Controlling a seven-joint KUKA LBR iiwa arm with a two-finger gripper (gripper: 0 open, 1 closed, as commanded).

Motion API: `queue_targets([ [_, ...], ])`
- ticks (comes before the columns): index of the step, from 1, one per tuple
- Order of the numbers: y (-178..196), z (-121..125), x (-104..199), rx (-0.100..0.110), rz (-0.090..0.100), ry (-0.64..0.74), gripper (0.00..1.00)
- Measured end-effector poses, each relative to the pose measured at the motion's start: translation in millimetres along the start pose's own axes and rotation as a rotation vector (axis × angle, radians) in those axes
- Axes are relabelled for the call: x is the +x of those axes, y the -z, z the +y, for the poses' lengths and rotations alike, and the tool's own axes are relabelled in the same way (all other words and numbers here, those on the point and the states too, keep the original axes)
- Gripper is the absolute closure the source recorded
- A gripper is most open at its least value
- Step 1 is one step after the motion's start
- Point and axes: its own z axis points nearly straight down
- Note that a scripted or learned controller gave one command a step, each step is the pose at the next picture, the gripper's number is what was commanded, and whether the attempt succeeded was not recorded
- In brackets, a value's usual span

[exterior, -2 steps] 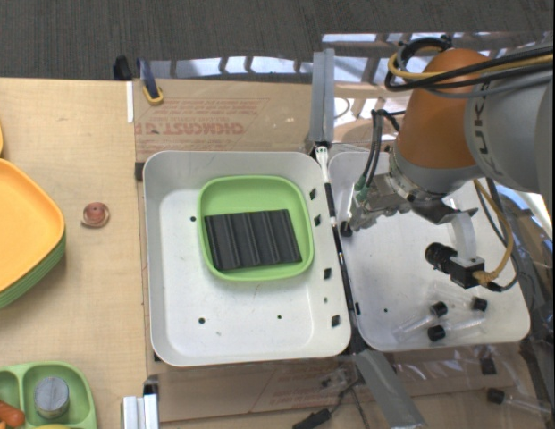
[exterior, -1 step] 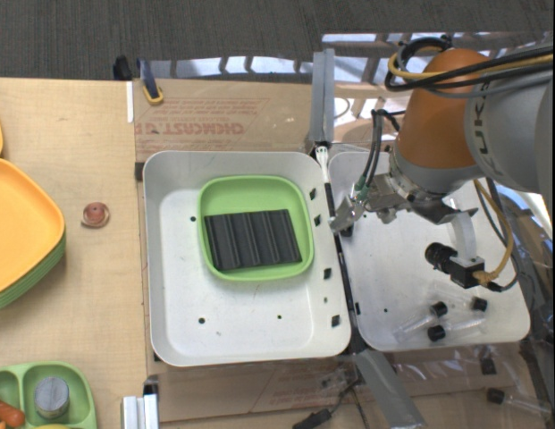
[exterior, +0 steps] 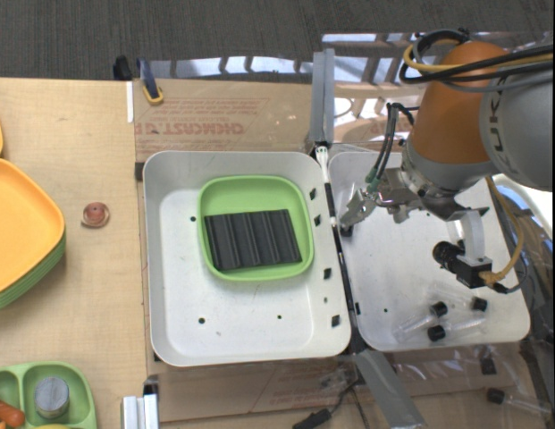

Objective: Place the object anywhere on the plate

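A green square plate (exterior: pixel 253 197) sits in the left white bin (exterior: pixel 250 333), toward its back. A dark grey ribbed slab (exterior: pixel 252 239) lies flat on the plate and covers most of its floor. My gripper (exterior: pixel 350 219) hangs over the left edge of the right bin (exterior: pixel 411 284), just right of the wall between the bins and to the right of the plate. It is apart from the slab. The grey arm with its orange band (exterior: pixel 456 105) hides much of the gripper from above.
Clear tubes with black caps (exterior: pixel 433 322) lie at the right bin's front. A black fitting (exterior: pixel 460 262) hangs beside the arm. A stack of orange plates (exterior: pixel 18 231), a small red knob (exterior: pixel 96 214) and a green compartment tray (exterior: pixel 36 399) sit on the wooden bench at the left.
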Motion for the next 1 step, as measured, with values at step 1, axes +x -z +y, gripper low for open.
queue_targets([
  [1, -19.3, -18.9, -49.3, 0.002, 0.001, -0.028, 0.0],
])
